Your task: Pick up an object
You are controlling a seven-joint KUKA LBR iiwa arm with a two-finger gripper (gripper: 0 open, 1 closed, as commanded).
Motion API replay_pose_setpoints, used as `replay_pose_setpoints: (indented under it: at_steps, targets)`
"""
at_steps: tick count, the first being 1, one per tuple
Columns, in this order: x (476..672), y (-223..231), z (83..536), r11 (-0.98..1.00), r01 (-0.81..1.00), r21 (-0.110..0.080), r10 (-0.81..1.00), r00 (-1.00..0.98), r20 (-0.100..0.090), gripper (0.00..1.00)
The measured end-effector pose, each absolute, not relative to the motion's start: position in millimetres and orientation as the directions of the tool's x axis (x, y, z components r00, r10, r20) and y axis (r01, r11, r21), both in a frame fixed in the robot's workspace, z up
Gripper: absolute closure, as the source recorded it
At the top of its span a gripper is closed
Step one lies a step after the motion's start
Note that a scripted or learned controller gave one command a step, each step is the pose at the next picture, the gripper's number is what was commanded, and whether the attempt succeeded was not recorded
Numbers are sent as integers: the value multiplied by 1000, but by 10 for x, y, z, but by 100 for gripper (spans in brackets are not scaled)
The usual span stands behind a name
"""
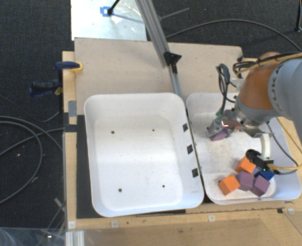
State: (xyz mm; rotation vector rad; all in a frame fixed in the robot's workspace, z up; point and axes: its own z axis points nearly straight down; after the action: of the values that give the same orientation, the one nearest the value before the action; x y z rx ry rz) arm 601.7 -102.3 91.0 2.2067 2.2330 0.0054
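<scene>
I have the arm [274, 88] reaching in from the right of the frame, with the end effector [220, 129] low in the right bin [199, 106], upper-middle part of its floor. A small purple block [220, 135] sits right under the tip, touching or nearly so. I cannot tell from this slant what the end effector's grip is doing; the wrist hides the tip, so I won't call it a grasp.

The other candidates are clustered at the lower right of the same bin: an orange block [228, 184], a second orange block [245, 165], two purple blocks [244, 180] [260, 185] and a blue block [266, 176], packed close together, some touching. The left bin [97, 106] takes up the middle of the frame on the tabletop [120, 65].

My read: the step in hand is the grasp on the lone purple block. It is the better target, well apart from the cluster, with free space on all sides. To do it well I'd centre the block under the tip, seat low before closing, then lift straight up and check the block rises with it. Risk: a nudge instead of a pinch, sliding it toward the bin wall.
</scene>
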Motion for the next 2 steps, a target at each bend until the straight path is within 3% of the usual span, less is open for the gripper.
replay_pose_setpoints:
  at_steps: [1, 2]
  targets:
    - [6622, -447, 1957, 12, 1000, 12, 1000, -12, 1, 100]
    - [6594, -485, 2012, 9, 1000, 3, 1000, -9, -2, 100]
